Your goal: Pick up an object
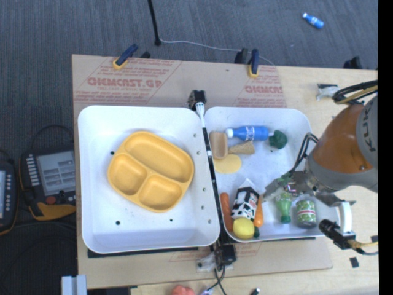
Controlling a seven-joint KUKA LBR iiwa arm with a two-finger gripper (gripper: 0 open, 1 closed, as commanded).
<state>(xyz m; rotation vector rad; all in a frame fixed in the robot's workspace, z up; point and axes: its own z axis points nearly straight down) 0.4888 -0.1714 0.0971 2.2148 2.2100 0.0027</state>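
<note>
The claw (288,188) was positioned low in the right bin (295,117), directly above a green bottle (285,209) beside a green can (305,214). Its opening state could not be determined.

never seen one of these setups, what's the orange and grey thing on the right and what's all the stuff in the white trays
That is a robot arm, seen by one camera looking down at a slant. Its gripper is lowered into the right bin, over a green bottle and a small can. I cannot tell whether it holds anything. That bin also contains a blue bottle, a carrot, a lemon and a cow-patterned carton. The left bin holds a yellow divided plate.
</note>
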